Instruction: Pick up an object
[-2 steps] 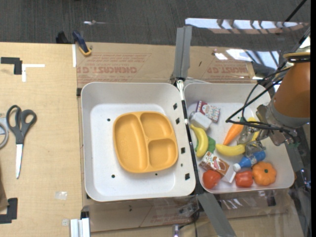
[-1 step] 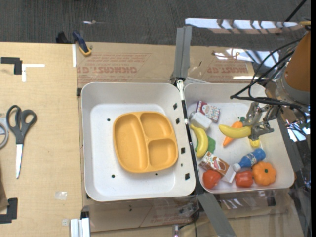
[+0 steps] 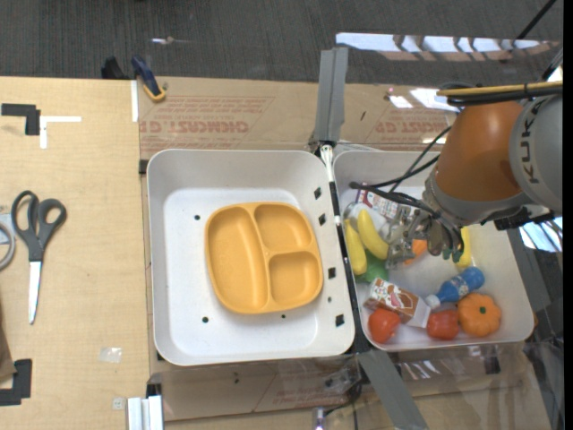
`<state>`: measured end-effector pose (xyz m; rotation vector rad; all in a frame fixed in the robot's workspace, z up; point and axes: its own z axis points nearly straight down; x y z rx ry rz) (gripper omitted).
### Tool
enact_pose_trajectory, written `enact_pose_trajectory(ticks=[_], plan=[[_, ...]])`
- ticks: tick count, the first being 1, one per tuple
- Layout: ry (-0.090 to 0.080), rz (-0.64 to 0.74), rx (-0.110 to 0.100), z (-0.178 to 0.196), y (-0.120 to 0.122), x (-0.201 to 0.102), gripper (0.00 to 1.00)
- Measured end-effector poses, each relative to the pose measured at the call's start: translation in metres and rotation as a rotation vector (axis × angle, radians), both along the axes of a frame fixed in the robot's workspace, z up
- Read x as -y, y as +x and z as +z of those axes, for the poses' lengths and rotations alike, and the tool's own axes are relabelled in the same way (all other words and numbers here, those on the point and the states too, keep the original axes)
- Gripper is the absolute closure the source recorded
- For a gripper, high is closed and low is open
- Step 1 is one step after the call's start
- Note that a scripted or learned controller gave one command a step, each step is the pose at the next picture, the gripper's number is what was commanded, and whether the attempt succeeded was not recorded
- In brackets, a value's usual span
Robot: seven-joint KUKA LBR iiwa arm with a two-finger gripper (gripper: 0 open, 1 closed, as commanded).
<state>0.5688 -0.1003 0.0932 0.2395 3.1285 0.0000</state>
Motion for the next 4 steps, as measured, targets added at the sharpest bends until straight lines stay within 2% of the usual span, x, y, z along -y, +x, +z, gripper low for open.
enact_pose_trajectory(ticks=[1,2,3,4], plan=[[0.0,0.0,0.0,0.0,0.0,0.0,0.0],[-0.001,0.003,0.004,0.01,0.001,0.0,1.0],[0.0,0.107,0.001,0.148,0.044,-0.038,1.0],[-0.001,0.686,-0.001,0.058,0.027,0.007,1.0]])
